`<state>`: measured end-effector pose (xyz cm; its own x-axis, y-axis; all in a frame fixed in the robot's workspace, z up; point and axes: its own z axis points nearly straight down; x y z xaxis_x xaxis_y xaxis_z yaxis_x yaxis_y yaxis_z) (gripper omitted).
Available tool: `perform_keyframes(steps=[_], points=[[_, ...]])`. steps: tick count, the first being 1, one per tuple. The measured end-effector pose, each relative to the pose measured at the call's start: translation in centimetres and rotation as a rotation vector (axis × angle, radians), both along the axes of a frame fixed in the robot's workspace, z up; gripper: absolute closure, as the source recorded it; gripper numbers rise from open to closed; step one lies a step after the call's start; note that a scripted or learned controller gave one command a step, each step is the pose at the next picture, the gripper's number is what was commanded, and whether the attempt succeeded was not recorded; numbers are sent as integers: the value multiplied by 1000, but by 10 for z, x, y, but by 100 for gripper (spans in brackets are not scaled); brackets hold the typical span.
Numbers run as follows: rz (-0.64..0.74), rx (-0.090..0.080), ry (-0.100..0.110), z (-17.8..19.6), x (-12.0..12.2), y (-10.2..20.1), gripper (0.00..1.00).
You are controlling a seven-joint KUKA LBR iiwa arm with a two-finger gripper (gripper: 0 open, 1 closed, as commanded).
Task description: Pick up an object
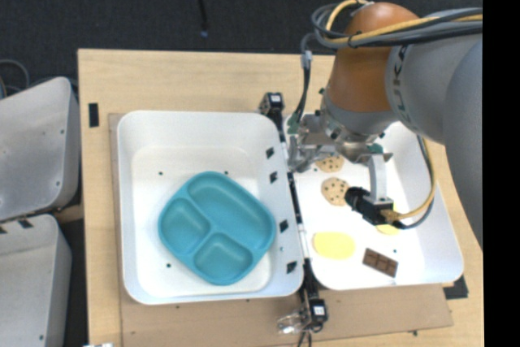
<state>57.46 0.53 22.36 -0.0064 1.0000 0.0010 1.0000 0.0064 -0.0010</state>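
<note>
The right bin (439, 244) holds the loose items. A round tan cookie (334, 190) lies near its left wall, and a second cookie (329, 164) sits just behind it, partly under the arm. A flat yellow oval piece (334, 245) lies toward the front, with a brown chocolate bar (379, 262) to its right. My gripper (315, 145) hangs over the bin's back left part, right above the rear cookie. The wrist and its orange band (363, 65) hide the bin's back.
A blue divided plate (215, 227) lies in the left bin (138, 175). A black plug on a yellow cable (367, 206) dangles from the arm beside the front cookie. The ridge where the two bins meet (292, 199) runs just left of the gripper.
</note>
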Motion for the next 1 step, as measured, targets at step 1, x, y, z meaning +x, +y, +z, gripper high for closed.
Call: perform_keyframes(steps=[1], points=[[1,1,0,16,-17,45,100]])
